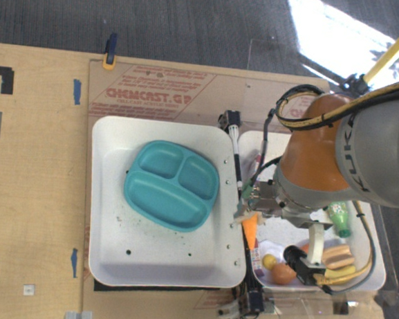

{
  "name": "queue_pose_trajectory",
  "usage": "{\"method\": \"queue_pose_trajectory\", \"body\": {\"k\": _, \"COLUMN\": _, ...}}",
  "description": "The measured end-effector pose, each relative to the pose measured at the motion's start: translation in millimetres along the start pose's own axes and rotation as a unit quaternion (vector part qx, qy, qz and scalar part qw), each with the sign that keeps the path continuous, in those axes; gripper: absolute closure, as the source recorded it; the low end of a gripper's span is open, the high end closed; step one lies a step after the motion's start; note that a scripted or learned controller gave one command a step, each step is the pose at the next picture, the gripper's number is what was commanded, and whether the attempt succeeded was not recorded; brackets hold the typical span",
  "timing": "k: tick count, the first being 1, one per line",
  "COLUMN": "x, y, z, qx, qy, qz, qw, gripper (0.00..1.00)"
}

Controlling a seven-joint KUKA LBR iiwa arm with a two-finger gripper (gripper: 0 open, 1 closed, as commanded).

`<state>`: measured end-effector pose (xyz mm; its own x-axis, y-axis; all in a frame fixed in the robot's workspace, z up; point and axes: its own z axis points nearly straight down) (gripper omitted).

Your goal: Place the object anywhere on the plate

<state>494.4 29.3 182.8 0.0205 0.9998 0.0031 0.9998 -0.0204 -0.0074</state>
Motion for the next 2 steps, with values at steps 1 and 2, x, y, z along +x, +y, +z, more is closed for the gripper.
{"method": "queue_pose_trajectory", "body": {"k": 1, "x": 68, "y": 6, "z": -37, "qx": -0.003, "qy": 0.0, "qz": 0.181, "qw": 0.9835, "gripper": 1.0}}
{"method": "queue_pose_trajectory", "body": {"k": 2, "x": 178, "y": 20, "z": -64, "qx": -0.003, "qy": 0.001, "qz": 0.129, "qw": 0.9917, "gripper": 1.0}}
